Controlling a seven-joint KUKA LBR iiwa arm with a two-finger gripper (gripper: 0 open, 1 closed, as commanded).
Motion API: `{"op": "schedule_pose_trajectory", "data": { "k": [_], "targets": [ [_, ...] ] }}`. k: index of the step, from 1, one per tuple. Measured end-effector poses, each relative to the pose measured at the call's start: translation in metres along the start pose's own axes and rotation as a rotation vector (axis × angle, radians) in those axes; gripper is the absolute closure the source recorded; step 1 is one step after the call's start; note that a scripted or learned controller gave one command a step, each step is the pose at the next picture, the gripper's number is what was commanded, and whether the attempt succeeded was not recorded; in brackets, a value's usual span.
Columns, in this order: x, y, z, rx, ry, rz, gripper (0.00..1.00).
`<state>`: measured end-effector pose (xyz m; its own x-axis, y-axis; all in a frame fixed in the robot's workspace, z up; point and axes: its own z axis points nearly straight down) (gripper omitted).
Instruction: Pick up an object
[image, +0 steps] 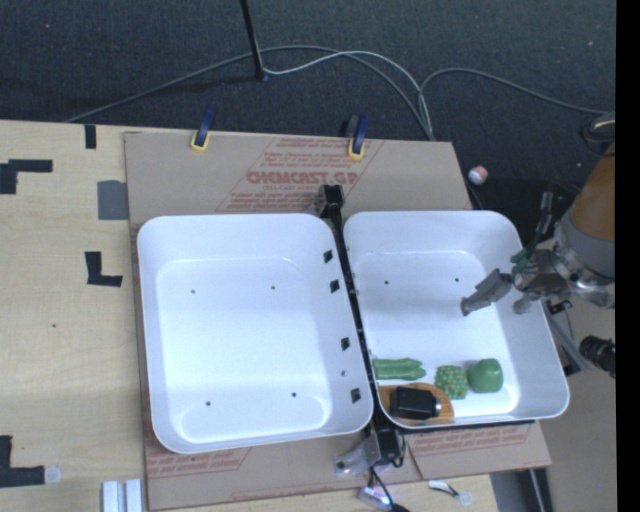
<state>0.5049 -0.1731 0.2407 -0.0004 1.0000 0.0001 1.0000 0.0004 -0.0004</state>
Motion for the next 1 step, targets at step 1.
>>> {"op": "schedule_pose_trajectory", "data": {
  "k": [1],
  "targets": [
    [-0.0374,-0.0095,0.0683,0.006,0.002,0.003,0.0]
  ]
}}
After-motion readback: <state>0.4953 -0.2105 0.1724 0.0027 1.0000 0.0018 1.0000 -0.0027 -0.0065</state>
